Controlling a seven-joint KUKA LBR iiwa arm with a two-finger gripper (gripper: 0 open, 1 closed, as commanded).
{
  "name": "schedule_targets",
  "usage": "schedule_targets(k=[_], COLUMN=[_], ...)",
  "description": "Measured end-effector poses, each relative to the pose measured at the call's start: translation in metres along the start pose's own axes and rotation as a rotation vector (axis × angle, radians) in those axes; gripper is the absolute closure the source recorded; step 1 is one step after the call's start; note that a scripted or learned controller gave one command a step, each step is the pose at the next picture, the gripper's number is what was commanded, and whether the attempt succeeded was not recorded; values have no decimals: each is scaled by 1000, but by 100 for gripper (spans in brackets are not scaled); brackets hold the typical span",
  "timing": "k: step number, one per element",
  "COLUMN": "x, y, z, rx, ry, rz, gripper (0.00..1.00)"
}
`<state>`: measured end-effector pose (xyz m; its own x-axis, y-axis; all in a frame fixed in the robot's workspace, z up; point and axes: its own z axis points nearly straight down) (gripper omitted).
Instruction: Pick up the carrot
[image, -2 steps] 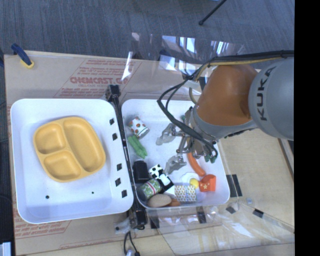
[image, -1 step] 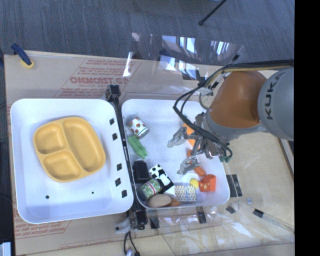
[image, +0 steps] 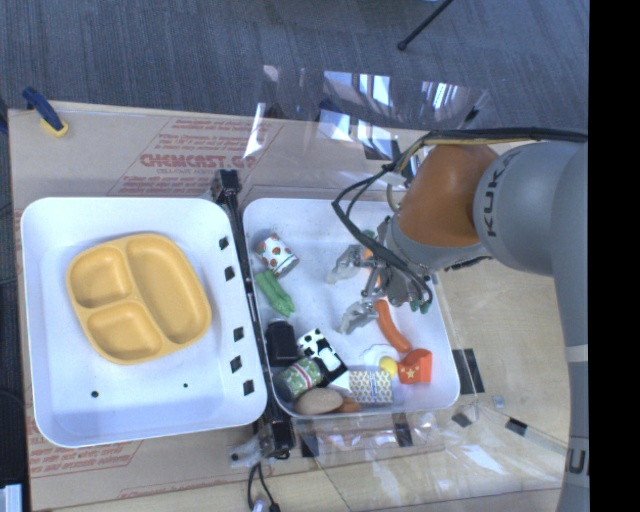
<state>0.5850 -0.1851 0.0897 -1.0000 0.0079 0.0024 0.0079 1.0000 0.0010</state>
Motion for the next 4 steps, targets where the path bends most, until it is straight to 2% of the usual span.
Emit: schedule_targets(k=[1,2,3,4], x=[-62,-63,-52,-38], y=[-24,-23,40,-26], z=[-5,-16,-61,-100], rx=[3,4,-1,5], ry=[-8,-12,-8,-8], rz=[72,66,124,-98], gripper=[0,100,100,100])
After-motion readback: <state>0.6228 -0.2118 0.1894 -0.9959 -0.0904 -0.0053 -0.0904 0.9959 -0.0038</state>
